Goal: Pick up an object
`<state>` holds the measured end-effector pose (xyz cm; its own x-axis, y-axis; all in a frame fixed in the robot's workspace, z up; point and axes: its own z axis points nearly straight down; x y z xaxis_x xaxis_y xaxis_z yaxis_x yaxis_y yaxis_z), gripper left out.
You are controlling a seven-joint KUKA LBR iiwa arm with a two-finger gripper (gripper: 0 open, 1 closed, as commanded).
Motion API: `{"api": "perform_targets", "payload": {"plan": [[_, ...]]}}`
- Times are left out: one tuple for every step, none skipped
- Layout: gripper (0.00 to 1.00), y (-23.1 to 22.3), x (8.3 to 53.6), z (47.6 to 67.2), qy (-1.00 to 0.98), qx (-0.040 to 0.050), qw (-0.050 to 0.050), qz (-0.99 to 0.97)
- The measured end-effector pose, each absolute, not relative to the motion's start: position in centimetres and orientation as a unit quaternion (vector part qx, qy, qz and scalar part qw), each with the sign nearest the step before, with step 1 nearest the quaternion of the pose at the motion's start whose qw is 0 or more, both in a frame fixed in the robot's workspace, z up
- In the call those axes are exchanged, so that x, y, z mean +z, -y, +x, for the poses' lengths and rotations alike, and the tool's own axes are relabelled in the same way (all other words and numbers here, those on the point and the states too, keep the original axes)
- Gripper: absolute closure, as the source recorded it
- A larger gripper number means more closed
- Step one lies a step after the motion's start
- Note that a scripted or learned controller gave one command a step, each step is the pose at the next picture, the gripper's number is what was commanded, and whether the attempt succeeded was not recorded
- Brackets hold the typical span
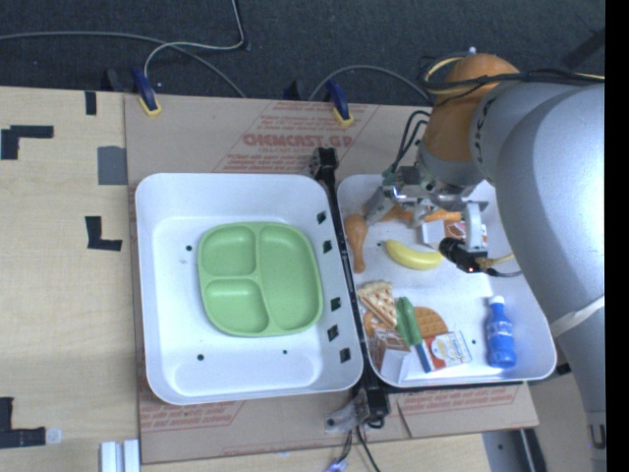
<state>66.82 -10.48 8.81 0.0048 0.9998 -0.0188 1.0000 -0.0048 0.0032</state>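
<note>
Looming in from the right, the grey arm (550, 195) is seen over the right-hand bin (536, 357), while the left bin (162, 293) is occupied by a green divided plate (260, 276). The gripper (418, 205) is placed low at the far end of the right bin, just above the banana (413, 256); whether it is open or closed cannot be told, and nothing is seen held. The approach step is judged to be in hand. Further forward lie a blue bottle (499, 332), a green marker (408, 321) and snack packets (378, 308). A descent onto the banana and a firm closing would be called for next.
</note>
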Motion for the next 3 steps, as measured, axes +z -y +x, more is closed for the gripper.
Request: {"api": "perform_targets", "payload": {"plan": [[0.00,10.73,8.77,66.83,-0.706,-0.0042,0.006,0.708],[0.00,10.71,8.78,66.83,-0.706,-0.0043,0.006,0.709],[0.00,10.47,8.78,66.82,-0.705,-0.0051,0.007,0.709]]}}
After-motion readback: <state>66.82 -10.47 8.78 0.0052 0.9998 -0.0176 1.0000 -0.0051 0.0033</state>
